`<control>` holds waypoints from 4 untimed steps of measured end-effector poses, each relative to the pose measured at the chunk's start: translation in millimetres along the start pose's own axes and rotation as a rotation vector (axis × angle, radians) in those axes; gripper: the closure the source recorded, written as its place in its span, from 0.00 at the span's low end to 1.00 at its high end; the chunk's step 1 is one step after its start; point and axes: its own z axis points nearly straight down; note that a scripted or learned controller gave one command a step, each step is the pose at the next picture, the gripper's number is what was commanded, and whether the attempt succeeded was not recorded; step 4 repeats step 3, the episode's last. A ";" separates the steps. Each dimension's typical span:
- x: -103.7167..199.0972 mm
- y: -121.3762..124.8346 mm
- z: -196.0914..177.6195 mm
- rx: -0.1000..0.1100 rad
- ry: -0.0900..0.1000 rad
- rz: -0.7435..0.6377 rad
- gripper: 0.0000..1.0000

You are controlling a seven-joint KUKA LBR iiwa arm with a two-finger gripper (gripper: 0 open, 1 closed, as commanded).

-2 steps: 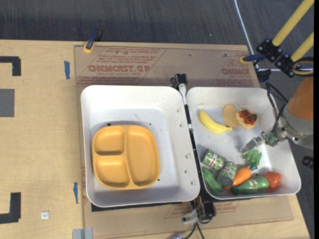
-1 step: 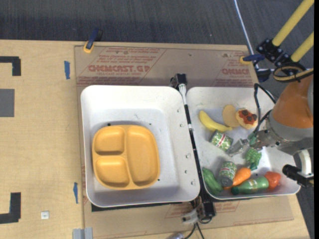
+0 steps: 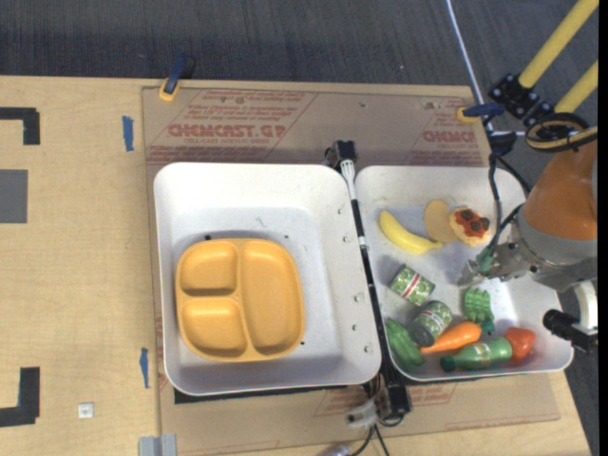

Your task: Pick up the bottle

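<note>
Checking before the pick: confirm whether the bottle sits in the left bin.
No, the bottle lies on its side in the right bin, beside the carrot.

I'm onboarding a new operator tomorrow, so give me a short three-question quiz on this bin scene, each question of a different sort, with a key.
1. True or false: the green plastic bottle lies on its side in the right white bin.
2. Which item touches the bottle's upper side? A) orange toy carrot B) yellow toy banana C) yellow divided plate
3. Fill in: the plate sits in the ____ white bin.

Key: 1 true. 2 A. 3 left.

Note: the end effector hangs over the right bin, above the bottle in the picture, beside a small green toy.
</note>
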 end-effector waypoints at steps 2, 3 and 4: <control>16.3 -43.3 10.1 -0.001 0.002 -0.596 0.00; 79.2 -30.9 9.5 -0.001 0.004 -0.561 0.00; 79.2 -30.9 9.5 -0.001 0.004 -0.561 0.00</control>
